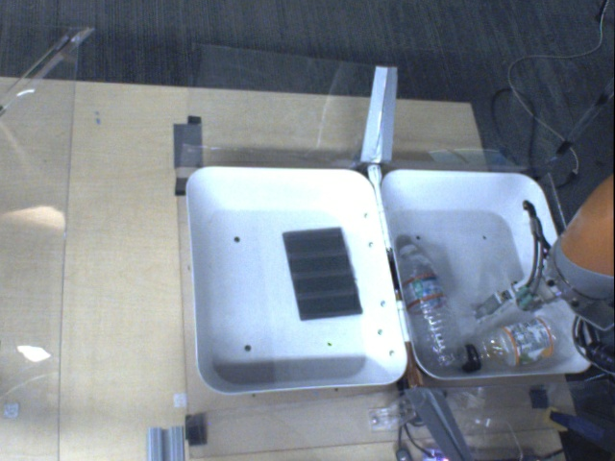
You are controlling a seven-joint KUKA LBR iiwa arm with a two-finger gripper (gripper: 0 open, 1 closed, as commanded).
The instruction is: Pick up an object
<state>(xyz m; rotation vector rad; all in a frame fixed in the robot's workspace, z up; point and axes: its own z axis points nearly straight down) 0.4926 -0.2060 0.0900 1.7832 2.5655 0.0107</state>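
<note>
The gripper [502, 303] hangs just above the small clear plastic bottle with a black cap [509, 344] lying crosswise in the right white bin [452, 195], finger state impossible to tell.

A pale wooden tabletop [115, 257] carries two shallow white plastic bins set side by side, their inner rims touching. The left bin [221, 286] and the right bin [461, 200] sit between small black corner brackets [184, 152] fixed to the wood. A grey metal bar [380, 113] rises from the tabletop at the far end of the seam between the bins. A clear plastic sheet [38, 209] lies over the tabletop's left part.
</note>
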